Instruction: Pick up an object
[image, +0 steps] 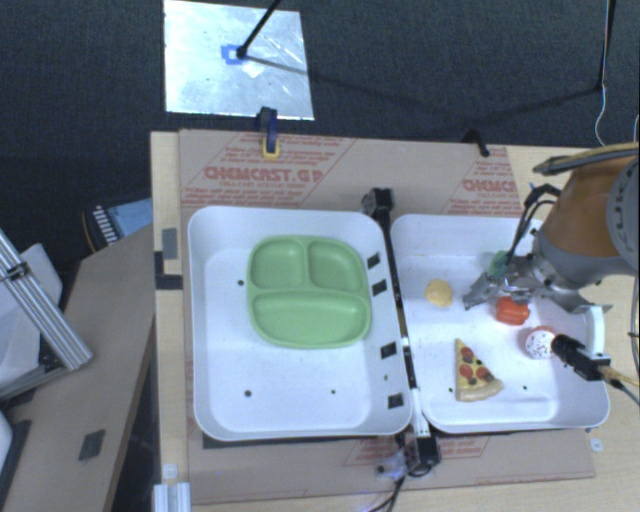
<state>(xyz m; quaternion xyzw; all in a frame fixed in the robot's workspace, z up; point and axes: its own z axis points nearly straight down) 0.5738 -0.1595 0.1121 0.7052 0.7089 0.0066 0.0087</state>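
Two shallow white plastic bins sit side by side on a brown board printed with red lettering. The left bin (215, 330) holds a smooth, pale green tray (308, 292) with rounded corners and three compartments, lying flat.

The right bin (440, 250) holds a small yellow lump (438, 293), a wedge-shaped pizza slice (474, 372) with red spots and a tan crust, a round white ball (540, 344) with red speckles, and an orange-red piece (512, 312).

The gripper (490, 290) reaches low into the right bin, just beside the orange-red piece; whether its claw is open, closed or gripping anything cannot be told.
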